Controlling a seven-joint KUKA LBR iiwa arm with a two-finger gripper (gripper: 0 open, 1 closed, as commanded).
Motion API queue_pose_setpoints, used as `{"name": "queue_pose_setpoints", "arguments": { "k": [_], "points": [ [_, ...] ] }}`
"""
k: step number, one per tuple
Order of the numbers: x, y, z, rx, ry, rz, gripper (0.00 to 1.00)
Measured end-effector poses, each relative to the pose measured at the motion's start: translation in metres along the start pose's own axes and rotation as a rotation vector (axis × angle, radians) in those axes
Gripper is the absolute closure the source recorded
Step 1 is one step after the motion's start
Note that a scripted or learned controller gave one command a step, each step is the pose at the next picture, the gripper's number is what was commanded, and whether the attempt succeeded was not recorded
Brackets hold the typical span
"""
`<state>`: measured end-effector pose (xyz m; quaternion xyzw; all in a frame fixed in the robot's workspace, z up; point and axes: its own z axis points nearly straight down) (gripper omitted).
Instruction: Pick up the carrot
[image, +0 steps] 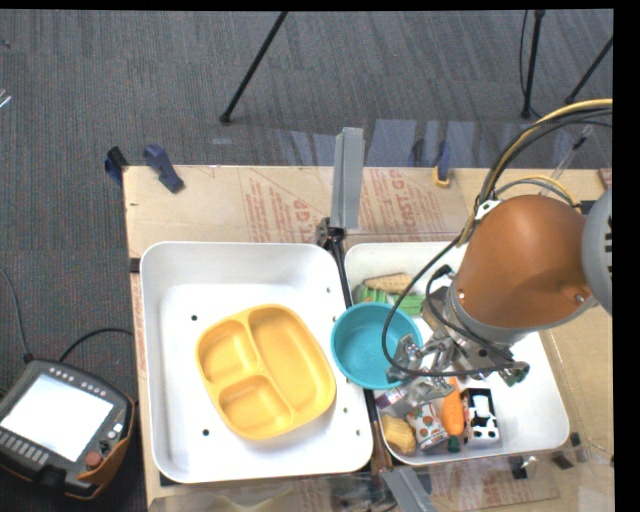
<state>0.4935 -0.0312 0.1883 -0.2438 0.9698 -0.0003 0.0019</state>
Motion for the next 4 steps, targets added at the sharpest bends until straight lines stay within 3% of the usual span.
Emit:
{"name": "queue_pose_setpoints", "arguments": {
  "k": [1, 2, 3, 4],
  "points": [
    [-0.020, -0.059, -0.028, -0.004, 0.002, -0.202, 1.00],
    [0.053, -0.078, -0.046, -0.005, 0.004, -0.322, 1.00],
    [0.067, -0.173, -0.204, 0.007, -0.004, -0.382, 1.00],
    [0.066, -0.171, -0.199, -0.004, -0.001, -0.384, 0.00]
  ]
}}
